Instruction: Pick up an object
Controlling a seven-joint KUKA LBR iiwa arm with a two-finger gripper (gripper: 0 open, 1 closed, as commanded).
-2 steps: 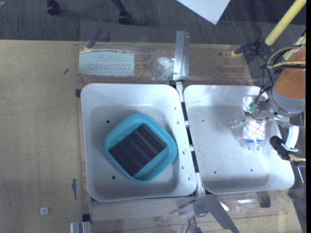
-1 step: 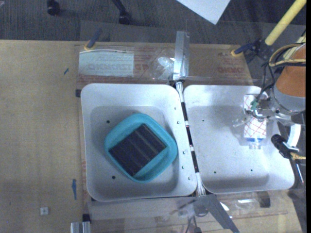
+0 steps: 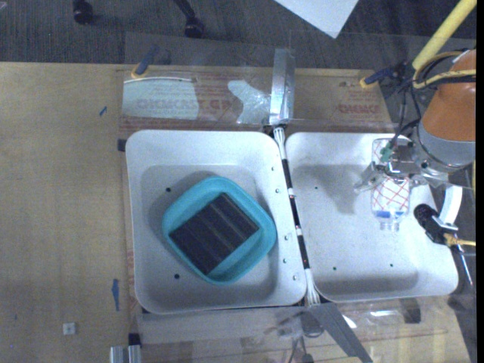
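Note:
A clear object with a red net pattern and a small blue end point(image 3: 392, 200) is at the right side of the right bin point(image 3: 340, 271). My gripper point(image 3: 391, 174) is directly over its upper end, touching or nearly touching it; the wrist hides the contact. In the left bin point(image 3: 144, 165) a teal square container point(image 3: 261, 229) sits tilted, with a dark ridged block point(image 3: 212, 231) inside it.
The grey arm with its orange band point(image 3: 452, 119) comes in over the right bin's right edge, with cables and a black fitting point(image 3: 427, 219) beside it. A metal divider point(image 3: 282, 89) and plastic wrap point(image 3: 249, 100) lie behind the bins.

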